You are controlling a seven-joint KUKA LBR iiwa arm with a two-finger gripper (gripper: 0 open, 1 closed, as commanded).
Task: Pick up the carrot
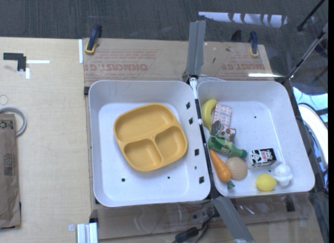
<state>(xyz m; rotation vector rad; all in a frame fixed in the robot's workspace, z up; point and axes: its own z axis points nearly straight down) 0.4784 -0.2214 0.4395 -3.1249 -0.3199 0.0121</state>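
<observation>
The carrot [221, 167] is orange with a green stub at its near end. It lies slanted in the right bin [292, 132], against that bin's left wall near the front. A tan round item [237, 168] touches its right side, and a green vegetable [225, 146] lies just behind it.
The left bin [104, 184] holds a yellow divided plate [150, 136]. In the right bin lie a banana [209, 112], a small printed box [221, 116], a milk carton [262, 157], a lemon [265, 182] and a white item [283, 173]. A brown paper bag [8, 169] lies on the bench at far left.
</observation>
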